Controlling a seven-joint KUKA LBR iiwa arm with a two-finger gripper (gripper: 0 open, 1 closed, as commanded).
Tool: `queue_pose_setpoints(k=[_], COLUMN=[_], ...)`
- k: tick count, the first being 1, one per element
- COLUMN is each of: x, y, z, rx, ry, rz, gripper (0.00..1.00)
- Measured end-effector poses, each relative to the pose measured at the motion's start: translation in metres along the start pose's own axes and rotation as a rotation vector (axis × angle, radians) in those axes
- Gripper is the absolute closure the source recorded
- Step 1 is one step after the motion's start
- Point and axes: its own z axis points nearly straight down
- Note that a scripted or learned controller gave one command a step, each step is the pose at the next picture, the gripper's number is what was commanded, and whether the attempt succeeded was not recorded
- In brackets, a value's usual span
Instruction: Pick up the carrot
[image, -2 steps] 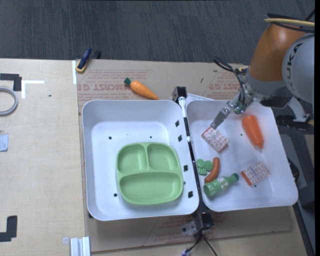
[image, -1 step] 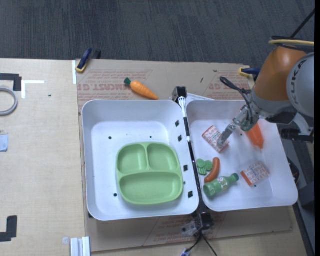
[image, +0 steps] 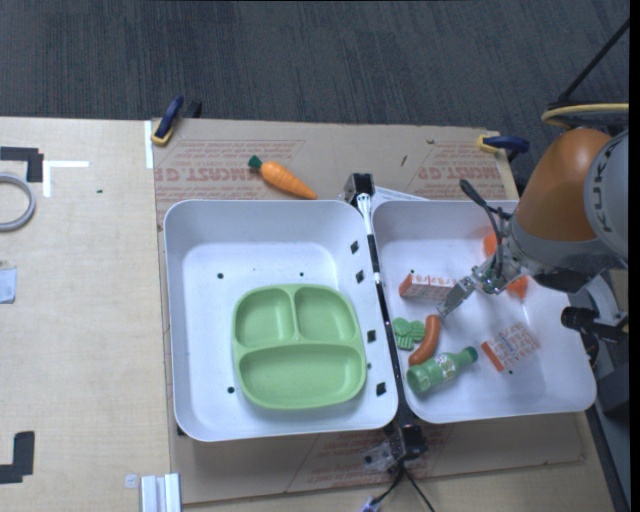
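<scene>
An orange carrot (image: 283, 177) with a green top lies on the cardboard behind the left bin's (image: 190, 300) far rim, outside both bins. My gripper (image: 453, 299) is low inside the right bin (image: 560, 390), far to the right of that carrot. Its tip is just beside a small red and white box (image: 430, 286) and above a red sausage (image: 427, 338). Orange pieces (image: 517, 287) show on either side of the wrist, partly hidden by it; I cannot tell what they are.
A green divided plate (image: 298, 345) sits in the left bin. The right bin also holds a green block (image: 405, 332), a green bottle (image: 440, 370) and a white and orange packet (image: 508, 347). Blue clamps (image: 168, 118) grip the cardboard's far corners.
</scene>
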Motion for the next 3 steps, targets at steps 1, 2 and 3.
queue_pose_setpoints(k=[1, 2, 3], x=[-0.035, -0.030, -0.003], y=[0.068, 0.049, 0.017], z=[-0.077, -0.004, 0.000], rx=[-0.001, -0.005, 0.000], ry=[-0.002, -0.006, 0.000], rz=[-0.093, -0.008, 0.272], gripper=[0.00, 0.00, 0.00])
